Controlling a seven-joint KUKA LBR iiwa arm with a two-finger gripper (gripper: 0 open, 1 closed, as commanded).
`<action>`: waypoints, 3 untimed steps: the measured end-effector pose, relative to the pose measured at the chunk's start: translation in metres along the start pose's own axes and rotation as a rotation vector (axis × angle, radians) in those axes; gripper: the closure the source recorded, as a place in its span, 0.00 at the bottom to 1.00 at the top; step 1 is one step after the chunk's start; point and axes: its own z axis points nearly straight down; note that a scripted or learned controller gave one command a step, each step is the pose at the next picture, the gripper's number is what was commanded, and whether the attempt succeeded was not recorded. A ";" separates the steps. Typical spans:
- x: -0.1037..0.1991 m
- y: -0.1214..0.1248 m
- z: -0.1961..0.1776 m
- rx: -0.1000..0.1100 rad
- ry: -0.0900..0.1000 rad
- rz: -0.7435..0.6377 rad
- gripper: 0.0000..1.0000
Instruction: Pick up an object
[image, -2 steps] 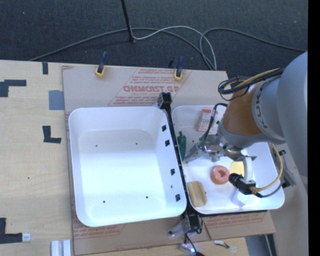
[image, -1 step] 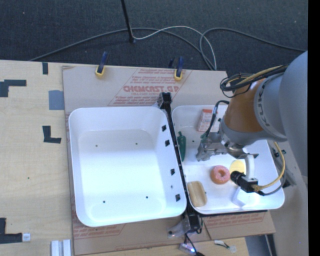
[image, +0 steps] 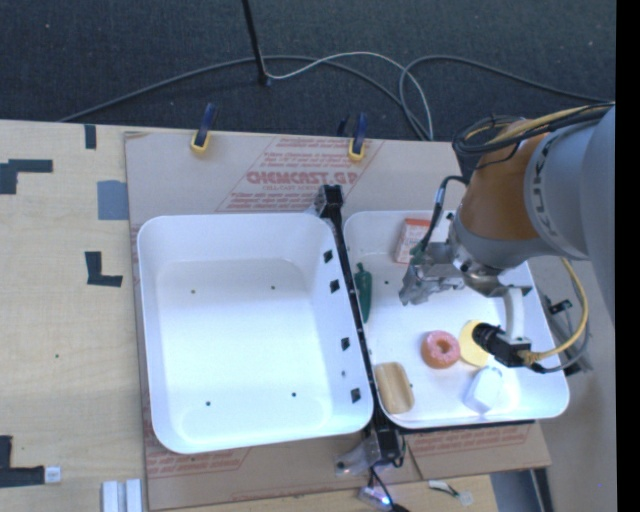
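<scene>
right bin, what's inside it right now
In the right bin: a pink ring, a tan block, a white piece, a yellow item, a green tool and a reddish packet. The claw and arm cover the bin's far right part.

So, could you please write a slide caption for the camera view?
KUKA arm's gripper poised over the right bin, above a pink ring, yellow disc, tan block and green tool.
</scene>
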 end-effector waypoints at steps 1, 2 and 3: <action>0.000 0.007 -0.044 0.001 0.000 0.001 1.00; 0.000 0.007 -0.096 0.000 0.000 0.001 1.00; 0.043 -0.001 -0.086 0.004 0.001 -0.002 1.00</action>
